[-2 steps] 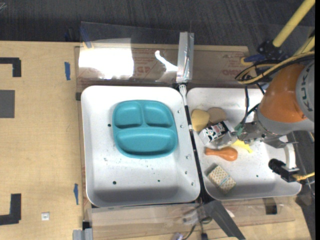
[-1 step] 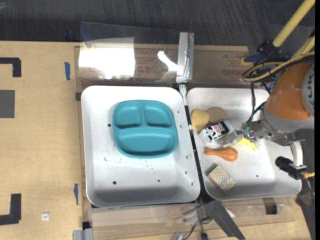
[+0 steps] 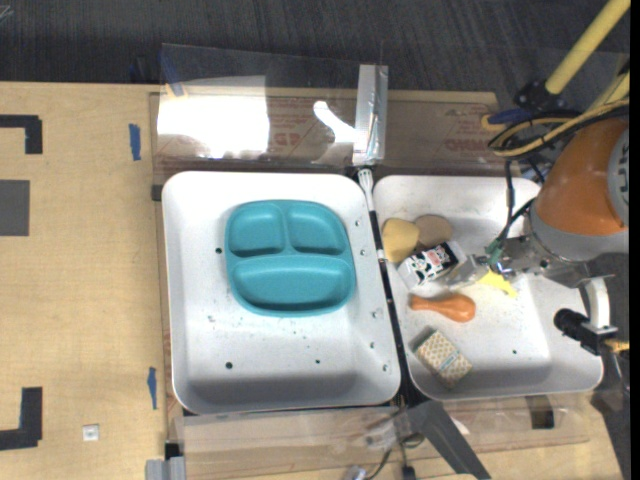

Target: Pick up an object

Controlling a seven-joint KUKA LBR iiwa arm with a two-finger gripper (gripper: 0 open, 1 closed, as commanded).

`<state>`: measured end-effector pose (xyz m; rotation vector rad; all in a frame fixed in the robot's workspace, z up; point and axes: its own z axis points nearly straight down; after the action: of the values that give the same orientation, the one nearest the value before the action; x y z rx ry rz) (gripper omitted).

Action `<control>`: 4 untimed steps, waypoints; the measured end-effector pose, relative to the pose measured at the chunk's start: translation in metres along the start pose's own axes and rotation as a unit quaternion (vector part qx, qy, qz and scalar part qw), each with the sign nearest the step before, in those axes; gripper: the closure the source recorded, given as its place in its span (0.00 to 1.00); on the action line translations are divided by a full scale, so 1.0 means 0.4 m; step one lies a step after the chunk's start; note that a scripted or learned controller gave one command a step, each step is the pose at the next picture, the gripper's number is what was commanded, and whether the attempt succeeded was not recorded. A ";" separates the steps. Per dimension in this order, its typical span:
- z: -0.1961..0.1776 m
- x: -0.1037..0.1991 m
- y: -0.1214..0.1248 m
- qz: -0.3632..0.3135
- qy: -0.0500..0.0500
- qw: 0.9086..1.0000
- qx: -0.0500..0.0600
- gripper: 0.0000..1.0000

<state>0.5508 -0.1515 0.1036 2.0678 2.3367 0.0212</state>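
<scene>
Here, black-and-white printed carton [image 3: 432, 263], unreadable.

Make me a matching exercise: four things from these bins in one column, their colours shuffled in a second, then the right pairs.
Things:
1. divided tray
2. carrot-shaped toy
3. patterned block
4. small carton

Colours:
A. orange
B. black and white
C. teal
D. tan with a speckled pattern

Pairs: 1-C, 2-A, 3-D, 4-B
</scene>
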 end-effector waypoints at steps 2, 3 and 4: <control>-0.389 0.197 -0.085 0.028 0.003 1.000 0.012 1.00; -0.301 0.107 -0.069 0.051 0.003 0.999 0.014 1.00; -0.283 0.077 -0.100 -0.057 0.005 0.998 0.013 1.00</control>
<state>0.5045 -0.1253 0.2157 1.9451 2.4694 -0.0003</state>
